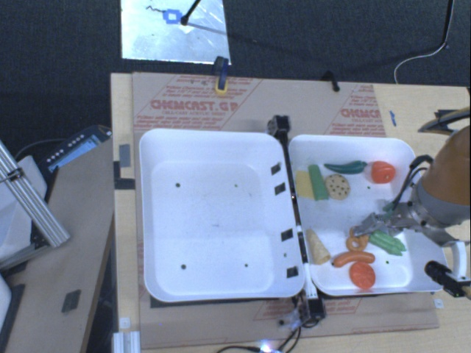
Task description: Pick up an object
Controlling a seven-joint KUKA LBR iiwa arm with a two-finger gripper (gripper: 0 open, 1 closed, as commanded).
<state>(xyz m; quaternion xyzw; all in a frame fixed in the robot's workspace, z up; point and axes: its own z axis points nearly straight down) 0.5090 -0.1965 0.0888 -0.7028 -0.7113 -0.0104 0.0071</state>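
Observation:
The right bin (401, 149) holds several toy foods: a green chilli (346, 167), a red tomato (382, 171), a green and yellow block (316, 182), a brown cookie (338, 187), a tan cone (318, 247), an orange sausage (353, 258), and a red round piece (362, 276). My gripper (370, 229) reaches in from the right, low over the bin's right middle. Its tip is just above a small orange ring (358, 242) and beside a green vegetable (388, 243). I see nothing lifted off the bin floor.
The left bin (213, 219) lies beside the right one, with black clips (283, 190) along the shared rim. Cardboard (191, 101) lies under both bins. A yellow and blue clamp (221, 76) stands at the back.

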